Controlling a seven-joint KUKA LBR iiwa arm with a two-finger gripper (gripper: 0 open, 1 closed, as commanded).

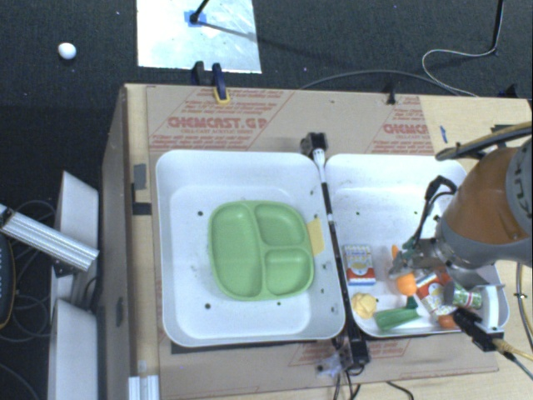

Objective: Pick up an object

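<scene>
Pincer point(405, 262) hangs over small items in the right bin point(366, 182).

I log two white bins point(179, 223); a pale green divided tray point(260, 250); a red, white and blue small box point(359, 265); an orange ball point(405, 284); a green cylinder point(396, 316); a yellow lump point(363, 305); and a grey arm with orange band point(483, 202).

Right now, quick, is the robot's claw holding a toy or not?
Gripper: down in the right bin among the toys, just above the orange ball; whether it is holding anything cannot be told.
</scene>
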